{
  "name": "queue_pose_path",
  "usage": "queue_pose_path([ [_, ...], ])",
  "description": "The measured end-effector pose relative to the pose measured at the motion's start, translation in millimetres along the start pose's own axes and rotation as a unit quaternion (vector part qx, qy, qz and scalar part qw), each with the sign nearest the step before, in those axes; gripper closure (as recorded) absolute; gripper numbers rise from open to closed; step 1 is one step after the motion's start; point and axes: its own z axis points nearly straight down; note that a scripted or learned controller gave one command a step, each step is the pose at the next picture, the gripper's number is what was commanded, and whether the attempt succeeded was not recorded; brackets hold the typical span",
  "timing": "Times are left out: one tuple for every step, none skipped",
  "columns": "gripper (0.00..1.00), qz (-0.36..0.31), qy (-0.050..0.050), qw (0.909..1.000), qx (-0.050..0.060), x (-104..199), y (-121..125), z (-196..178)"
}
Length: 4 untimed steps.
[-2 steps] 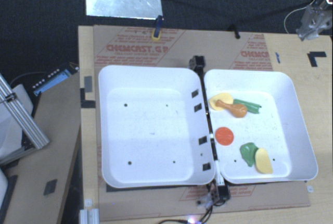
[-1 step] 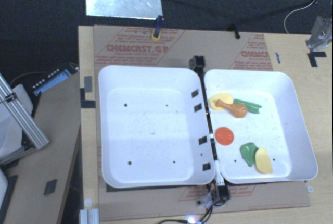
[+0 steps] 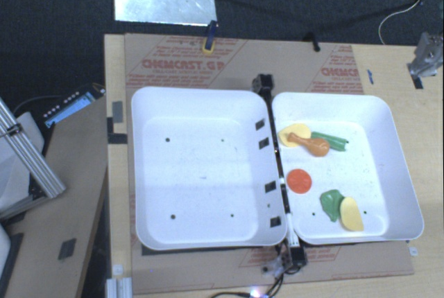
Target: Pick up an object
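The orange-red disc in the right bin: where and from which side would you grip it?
Judging by its flat round shape, the orange-red disc is best taken across its rim, coming straight down from above. It lies apart from the green piece and the bin divider, so fingers likely fit on either side. Its low profile may make the hold shallow.

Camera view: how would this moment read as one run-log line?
end effector: top right, outside bins | right bin: orange disc, green piece, others | left bin: no objects seen | pick: not begun
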Motion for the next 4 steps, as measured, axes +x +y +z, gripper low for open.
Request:
queue_pose_path([
  [1.00,0.000,0.000,1.0000,0.000,11.0,-22.5,-0.2],
  [1.00,0.000,0.000,1.0000,0.000,15.8,-30.5,-0.2],
  [1.00,0.000,0.000,1.0000,0.000,19.1,-30.2,-0.1],
  [1.00,0.000,0.000,1.0000,0.000,24.7,-30.2,-0.1],
])
